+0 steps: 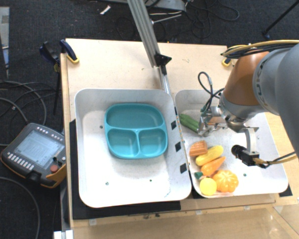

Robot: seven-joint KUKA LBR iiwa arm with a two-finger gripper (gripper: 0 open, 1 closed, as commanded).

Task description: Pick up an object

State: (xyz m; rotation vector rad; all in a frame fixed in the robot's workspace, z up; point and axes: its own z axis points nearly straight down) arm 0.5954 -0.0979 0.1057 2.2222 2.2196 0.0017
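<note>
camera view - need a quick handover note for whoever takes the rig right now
End effector: low in the right bin, by the green toy vegetable; grip state unclear.
Right bin's near-left corner: toy food pile, with corn, carrot, orange and lemon.
Left bin: teal divided plate.
Done: no pick confirmed.
Left: grasp and lift one object.

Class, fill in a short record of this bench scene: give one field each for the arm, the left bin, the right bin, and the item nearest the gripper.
arm: grey, with an orange band, reaching in from the right; gripper low over the right bin
left bin: holds a teal divided tray
right bin: holds a green vegetable, corn cob, carrot, orange, lemon
nearest item: the green vegetable, just left of the gripper
grasp: nothing seen between the fingers
</note>
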